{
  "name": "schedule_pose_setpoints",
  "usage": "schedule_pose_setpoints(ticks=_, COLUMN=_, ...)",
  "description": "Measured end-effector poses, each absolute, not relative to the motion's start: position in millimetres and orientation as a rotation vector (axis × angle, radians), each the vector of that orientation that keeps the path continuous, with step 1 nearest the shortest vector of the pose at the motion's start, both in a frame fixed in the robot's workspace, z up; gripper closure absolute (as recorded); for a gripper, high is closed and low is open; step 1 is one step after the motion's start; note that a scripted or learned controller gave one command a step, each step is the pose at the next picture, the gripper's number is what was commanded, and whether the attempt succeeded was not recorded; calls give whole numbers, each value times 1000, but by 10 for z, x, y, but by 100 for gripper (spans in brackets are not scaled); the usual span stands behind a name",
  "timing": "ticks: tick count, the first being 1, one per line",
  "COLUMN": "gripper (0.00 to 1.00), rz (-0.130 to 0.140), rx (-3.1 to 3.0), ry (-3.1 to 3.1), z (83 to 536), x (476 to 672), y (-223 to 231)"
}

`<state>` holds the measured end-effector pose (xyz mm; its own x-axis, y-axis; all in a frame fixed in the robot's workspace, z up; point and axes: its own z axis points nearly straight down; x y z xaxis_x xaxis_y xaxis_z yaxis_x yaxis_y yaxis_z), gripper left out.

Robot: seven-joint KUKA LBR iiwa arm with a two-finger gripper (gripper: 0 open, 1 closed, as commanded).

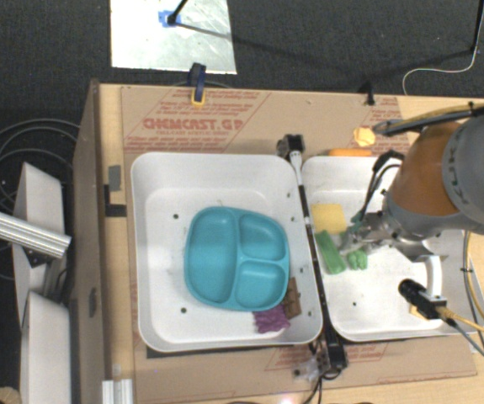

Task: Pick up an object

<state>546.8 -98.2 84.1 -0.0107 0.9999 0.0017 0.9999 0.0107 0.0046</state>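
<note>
Whether the fingers are wide or narrow I cannot tell; the gripper (361,241) sits low in the right bin (376,326), near its left wall, at a green object (336,254). Nothing looks lifted yet. The left bin (153,225) holds a blue plate (236,257); a purple object (268,319) lies near its front edge.

Bench (225,116) topped with printed cardboard, two white bins set side by side on it.

Left bin (153,183) and right bin (376,322) are seen touching along a black middle seam. A yellow-and-blue clamp (197,85) is placed at the far cardboard edge. A small black clip (369,96) is found further right. Dark carpet (23,49) is seen around the bench.
</note>
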Motion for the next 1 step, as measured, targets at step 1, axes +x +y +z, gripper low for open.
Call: schedule_pose_setpoints(ticks=1, gripper=100, rz=17, rx=2200, ry=2226, z=1917, x=6162, y=-526)
